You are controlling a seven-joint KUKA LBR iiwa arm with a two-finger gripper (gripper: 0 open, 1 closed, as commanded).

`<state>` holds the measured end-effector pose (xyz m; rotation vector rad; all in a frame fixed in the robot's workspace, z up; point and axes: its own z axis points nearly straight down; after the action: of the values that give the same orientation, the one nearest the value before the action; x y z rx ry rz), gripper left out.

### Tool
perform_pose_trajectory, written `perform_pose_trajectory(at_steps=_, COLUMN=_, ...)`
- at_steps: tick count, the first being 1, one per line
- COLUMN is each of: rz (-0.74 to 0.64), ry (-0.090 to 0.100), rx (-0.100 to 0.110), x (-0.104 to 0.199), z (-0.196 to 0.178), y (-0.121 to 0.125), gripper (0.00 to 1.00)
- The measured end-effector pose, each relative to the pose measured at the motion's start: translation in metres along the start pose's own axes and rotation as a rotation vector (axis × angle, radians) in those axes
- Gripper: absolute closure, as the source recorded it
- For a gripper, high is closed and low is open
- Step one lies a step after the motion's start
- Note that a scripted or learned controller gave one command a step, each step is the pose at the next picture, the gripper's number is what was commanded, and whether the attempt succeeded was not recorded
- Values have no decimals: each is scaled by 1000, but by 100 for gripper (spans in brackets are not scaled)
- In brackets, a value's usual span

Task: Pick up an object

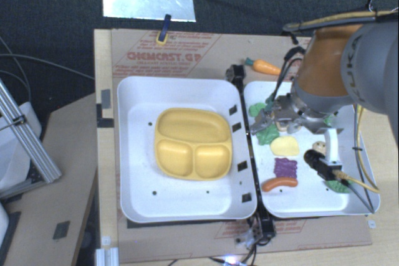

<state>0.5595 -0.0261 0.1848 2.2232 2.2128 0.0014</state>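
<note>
Your pincer (272,116) hovers low in the right bin (355,205), middle right of frame, over green leafy toys (267,133); I cannot tell its state. A yellow divided plate (192,142) fills the left bin (137,196).

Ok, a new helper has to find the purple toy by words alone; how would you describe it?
Look in the right bin, in its near half. The purple toy lies between the pale yellow piece and the orange-red sausage. It is the single purple, knobbly item.

Grey arm (374,65), orange wrist band (324,65)
</note>
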Motion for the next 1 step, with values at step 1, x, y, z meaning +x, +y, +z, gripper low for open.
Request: perform_pose_trajectory(at_steps=1, rz=1, ry=1, rx=8, x=-62, z=68, y=-1, gripper=0)
